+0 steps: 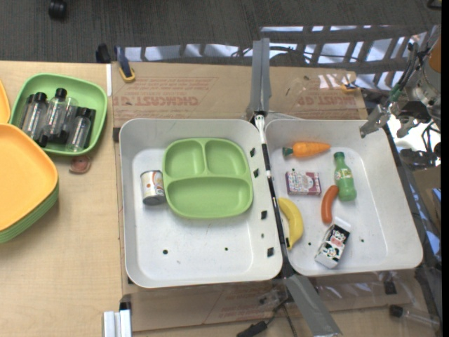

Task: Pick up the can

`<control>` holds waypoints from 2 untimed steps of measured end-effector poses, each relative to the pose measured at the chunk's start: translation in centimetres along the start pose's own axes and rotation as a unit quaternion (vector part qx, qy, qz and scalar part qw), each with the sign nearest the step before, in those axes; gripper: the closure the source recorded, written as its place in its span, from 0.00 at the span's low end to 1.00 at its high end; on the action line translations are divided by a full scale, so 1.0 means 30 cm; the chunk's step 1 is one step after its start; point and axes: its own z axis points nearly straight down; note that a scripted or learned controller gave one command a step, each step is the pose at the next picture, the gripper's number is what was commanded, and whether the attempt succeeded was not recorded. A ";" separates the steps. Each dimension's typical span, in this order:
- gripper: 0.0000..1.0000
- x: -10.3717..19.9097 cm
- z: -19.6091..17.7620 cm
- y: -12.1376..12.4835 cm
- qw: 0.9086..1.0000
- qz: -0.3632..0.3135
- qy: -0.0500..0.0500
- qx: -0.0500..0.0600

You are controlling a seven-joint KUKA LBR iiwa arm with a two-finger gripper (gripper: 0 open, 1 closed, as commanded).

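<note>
Silver and white: that is your target, the small metal can with a printed label [152, 187], lying on its side in the left white bin [203, 262], touching the left edge of the green divided plastic plate [208, 177].
Gripper: the gripper [393, 114] sits at the far right, above the right bin's [393, 248] upper corner, well apart from the can; you cannot tell whether it is apart or together.
Approach: you have both bins to cross, so travel high over the plate.
Grasp: descend from the can's open left side, straddling its rounded body; it may roll.
</note>
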 end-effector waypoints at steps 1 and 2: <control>0.00 0.041 0.331 -0.116 1.000 -0.005 0.000 0.000; 1.00 0.040 0.299 -0.115 1.000 -0.005 0.000 -0.001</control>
